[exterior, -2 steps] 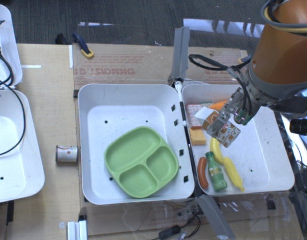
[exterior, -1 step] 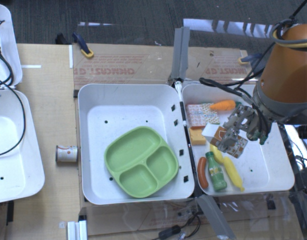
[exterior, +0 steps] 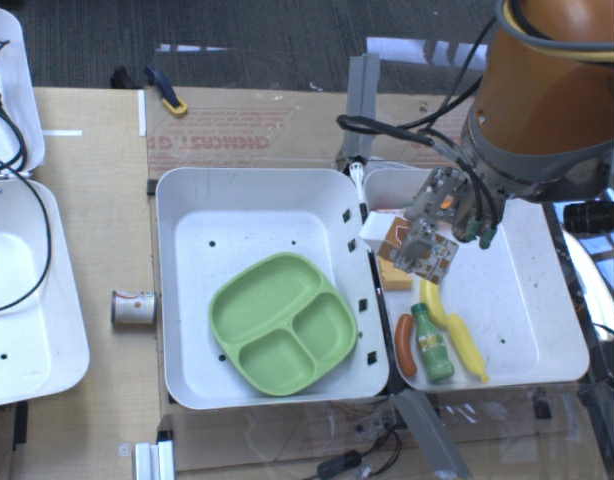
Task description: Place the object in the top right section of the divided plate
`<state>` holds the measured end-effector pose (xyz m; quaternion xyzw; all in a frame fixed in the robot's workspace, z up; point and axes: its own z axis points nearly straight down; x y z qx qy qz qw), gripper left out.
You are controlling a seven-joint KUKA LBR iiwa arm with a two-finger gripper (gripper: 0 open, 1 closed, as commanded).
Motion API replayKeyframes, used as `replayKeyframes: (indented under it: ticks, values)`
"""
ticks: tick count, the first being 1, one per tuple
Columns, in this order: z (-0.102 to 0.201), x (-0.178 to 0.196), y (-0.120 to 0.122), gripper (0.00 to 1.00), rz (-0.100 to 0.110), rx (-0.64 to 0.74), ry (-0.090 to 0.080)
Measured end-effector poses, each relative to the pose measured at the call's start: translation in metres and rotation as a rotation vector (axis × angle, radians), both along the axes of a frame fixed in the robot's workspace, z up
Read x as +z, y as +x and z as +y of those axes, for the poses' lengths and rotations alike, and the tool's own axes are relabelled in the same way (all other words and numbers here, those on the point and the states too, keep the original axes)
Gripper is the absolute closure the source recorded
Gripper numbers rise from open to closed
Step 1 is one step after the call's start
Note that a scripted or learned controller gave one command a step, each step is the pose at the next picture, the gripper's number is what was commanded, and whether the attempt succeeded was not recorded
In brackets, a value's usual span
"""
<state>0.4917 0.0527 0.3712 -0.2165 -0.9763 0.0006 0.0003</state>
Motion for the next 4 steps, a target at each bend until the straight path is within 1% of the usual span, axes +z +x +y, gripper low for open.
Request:
replayKeyframes:
  ticks: [1,2,3,4]
  values:
    - [-0.059,-0.085,-0.013,1.00,0.003,0.056,0.000]
    - [-0.035,-0.046,-0.012,1.00,0.000,0.079,0.000]
    - [0.040,-0.042,-0.012,1.00,0.000,0.161,0.000]
    - [-0.009,-0.070,-0.012,1.00,0.003,0.409,0.001]
